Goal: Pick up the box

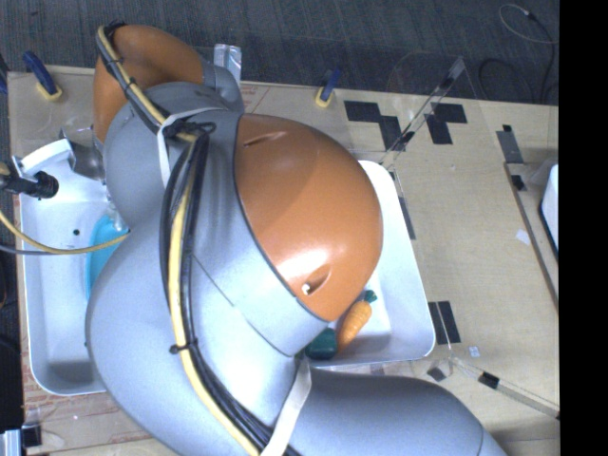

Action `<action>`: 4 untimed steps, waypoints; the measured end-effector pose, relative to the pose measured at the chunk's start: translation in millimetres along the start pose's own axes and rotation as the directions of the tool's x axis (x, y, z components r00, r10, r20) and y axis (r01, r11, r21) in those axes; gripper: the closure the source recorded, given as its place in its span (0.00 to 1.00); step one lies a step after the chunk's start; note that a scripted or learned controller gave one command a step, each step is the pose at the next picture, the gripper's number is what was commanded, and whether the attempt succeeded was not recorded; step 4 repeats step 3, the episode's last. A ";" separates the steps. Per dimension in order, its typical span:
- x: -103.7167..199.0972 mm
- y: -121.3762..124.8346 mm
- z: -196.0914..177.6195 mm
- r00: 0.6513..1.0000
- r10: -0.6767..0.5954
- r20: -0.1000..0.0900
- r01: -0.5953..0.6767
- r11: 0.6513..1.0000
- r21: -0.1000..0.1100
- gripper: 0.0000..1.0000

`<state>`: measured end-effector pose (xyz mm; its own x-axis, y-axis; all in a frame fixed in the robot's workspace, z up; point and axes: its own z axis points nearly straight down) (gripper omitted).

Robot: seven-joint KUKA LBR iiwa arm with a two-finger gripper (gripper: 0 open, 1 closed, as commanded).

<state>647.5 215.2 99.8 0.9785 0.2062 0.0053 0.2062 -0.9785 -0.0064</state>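
Observation:
My grey arm with its orange band [294,217] covers most of the view and reaches left across both bins. Its wrist ends over the far part of the left bin [47,283], where a grey metal piece of the gripper [84,160] pokes out from behind the arm. A light blue object [100,245] lies in the left bin just below the wrist, mostly hidden by the arm. What lies under the arm in either bin is hidden.
The right bin [408,283] holds an orange carrot-shaped item [353,321] and a dark green item [323,345] at its near edge. A yellow cable [57,245] loops over the left bin. Blue clamps [328,88] sit on the bench's far edge.

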 end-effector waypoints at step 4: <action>-6.8 -11.9 -111.3 0.960 -0.280 0.016 0.280 0.960 0.004 1.00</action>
